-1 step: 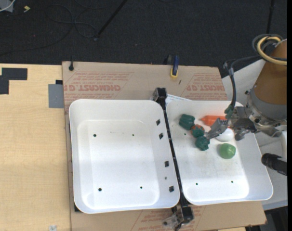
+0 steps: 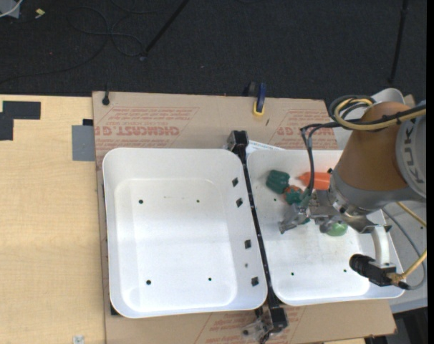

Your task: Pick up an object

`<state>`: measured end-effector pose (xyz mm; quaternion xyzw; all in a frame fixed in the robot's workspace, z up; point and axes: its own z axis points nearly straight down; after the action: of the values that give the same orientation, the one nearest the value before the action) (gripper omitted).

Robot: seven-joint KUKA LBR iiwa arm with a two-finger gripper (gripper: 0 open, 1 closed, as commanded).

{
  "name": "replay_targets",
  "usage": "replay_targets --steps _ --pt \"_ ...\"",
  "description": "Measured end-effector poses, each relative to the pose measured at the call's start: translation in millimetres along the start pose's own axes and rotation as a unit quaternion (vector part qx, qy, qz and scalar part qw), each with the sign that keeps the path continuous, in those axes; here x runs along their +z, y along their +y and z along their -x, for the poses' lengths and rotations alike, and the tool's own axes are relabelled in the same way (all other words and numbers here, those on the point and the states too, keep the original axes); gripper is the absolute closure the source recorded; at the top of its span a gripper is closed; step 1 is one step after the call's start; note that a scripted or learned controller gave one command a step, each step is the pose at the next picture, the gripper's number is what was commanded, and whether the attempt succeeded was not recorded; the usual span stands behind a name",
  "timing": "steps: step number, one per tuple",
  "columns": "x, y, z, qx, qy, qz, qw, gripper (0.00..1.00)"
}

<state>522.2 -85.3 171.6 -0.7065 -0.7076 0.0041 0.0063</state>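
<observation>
In the right bin, a dark green cup-like object lies near the far left corner. An orange object sits just right of it, partly under the arm. A small teal piece lies right below these two. A light green object peeks out beneath the wrist. My gripper hangs low over the bin's middle, just in front of the teal piece and left of the light green object. Nothing is visibly held.
The left bin sits beside the right one, parted by a black clip rail. The arm's orange band covers the right bin's far right part. A blue and yellow clamp stands on the cardboard behind.
</observation>
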Motion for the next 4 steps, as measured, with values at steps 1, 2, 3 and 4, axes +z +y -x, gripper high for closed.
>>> replay_targets --steps 1,2,3,4 --pt "87 45 36 0.001 -0.002 0.007 1.0 0.0" --pt "82 93 33 0.0 -0.002 0.008 1.0 0.0" --pt "82 124 37 0.0 -0.002 0.007 1.0 0.0" --pt "82 123 48 0.0 -0.002 0.007 1.0 0.0"
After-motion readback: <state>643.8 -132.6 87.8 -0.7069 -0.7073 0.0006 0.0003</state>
